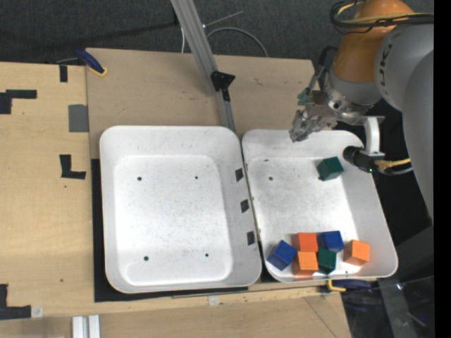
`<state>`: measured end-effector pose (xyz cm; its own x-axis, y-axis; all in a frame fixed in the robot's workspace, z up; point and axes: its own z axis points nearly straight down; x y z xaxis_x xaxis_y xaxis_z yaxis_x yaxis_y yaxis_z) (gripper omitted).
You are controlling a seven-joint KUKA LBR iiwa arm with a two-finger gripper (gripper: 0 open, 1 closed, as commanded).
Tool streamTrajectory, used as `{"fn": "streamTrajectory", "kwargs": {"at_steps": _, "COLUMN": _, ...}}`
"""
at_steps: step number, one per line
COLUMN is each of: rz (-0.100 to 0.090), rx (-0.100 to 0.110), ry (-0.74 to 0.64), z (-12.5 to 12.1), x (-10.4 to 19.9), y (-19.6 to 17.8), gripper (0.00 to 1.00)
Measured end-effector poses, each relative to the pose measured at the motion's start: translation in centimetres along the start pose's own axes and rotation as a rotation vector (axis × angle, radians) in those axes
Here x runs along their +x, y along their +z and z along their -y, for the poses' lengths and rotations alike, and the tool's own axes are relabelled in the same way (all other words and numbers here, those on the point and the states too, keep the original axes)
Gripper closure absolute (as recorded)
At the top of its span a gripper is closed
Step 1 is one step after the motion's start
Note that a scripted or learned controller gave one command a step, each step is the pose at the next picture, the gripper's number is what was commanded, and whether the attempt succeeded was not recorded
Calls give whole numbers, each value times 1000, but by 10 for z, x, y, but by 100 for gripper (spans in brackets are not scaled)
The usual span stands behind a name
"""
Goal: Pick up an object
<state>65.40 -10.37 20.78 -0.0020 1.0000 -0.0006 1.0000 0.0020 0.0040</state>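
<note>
My gripper [301,132] hangs over the far rim of the right bin [310,203], its tips close together with nothing between them. A dark green block [329,168] lies alone in that bin's far right part, a little below and right of the gripper. Along the near edge sits a cluster of blocks: a blue one [282,254], an orange one [306,241], another blue one [331,241], a second orange one [306,261], a dark green one [326,260] and an orange one [357,251] at the right end.
The left bin [169,206] lies beside the right one, the two rims meeting in the middle. A slanted metal bar [201,44] crosses the bench behind the bins. Black tape marks [67,166] dot the wooden top at the left.
</note>
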Motion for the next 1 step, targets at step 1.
{"fn": "streamTrajectory", "kwargs": {"at_steps": 1, "rz": -3, "rx": 7, "ry": -4, "z": 15, "x": 55, "y": 6, "gripper": 100}}
